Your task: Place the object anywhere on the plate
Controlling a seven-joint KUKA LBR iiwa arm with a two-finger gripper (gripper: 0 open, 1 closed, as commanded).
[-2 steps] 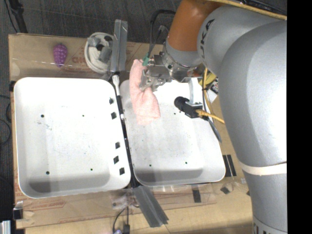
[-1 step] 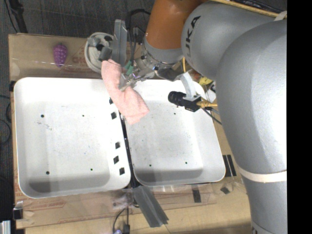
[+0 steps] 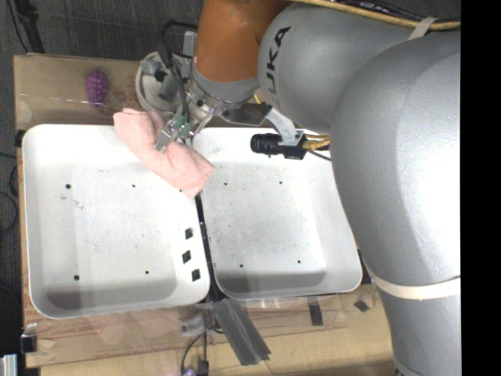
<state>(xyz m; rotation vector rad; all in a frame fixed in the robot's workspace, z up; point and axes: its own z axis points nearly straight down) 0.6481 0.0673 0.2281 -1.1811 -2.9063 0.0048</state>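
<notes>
A pink cloth [image 3: 176, 161] lies stretched at a slant across the back of the left bin [image 3: 102, 225], its lower end reaching the divider between the bins. My gripper [image 3: 165, 139] comes down from the wrist onto the cloth's upper middle. Its thin fingers [image 3: 169, 131] stand close together with cloth folds pinched between the tips. The big grey arm with its orange band [image 3: 227, 37] reaches in from the right and hides the bench behind the right bin [image 3: 274, 225].
A small purple object [image 3: 97, 87] sits on the wooden bench behind the left bin's back rim. A black cylinder [image 3: 274, 144] on the wrist hangs over the right bin's back edge. Both bin floors show bare white with small dark dots.
</notes>
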